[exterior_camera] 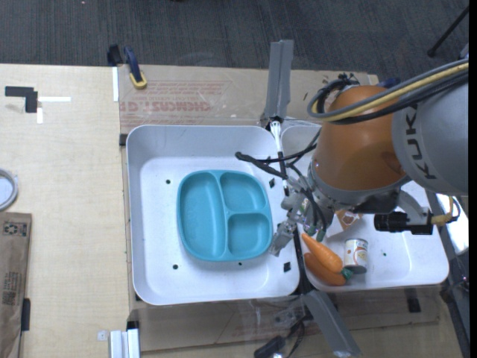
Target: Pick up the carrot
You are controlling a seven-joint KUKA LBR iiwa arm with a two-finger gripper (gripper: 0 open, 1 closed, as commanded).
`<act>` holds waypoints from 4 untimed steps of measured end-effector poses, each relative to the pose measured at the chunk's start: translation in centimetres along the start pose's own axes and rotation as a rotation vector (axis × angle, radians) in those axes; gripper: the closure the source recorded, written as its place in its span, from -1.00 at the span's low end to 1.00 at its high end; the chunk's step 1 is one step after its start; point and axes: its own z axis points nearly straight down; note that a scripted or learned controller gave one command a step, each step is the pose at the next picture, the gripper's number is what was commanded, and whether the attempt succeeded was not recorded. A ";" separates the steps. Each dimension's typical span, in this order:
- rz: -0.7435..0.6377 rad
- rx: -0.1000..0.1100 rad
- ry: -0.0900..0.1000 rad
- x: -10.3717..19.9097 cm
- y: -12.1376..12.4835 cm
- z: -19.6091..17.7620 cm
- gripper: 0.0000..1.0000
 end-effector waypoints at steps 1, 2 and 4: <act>-0.129 -0.002 -0.005 -11.5 5.1 -11.4 -1.00; -0.062 -0.001 -0.006 -15.2 -4.8 -15.9 -1.00; -0.425 -0.002 -0.003 -7.8 -9.9 -4.5 1.00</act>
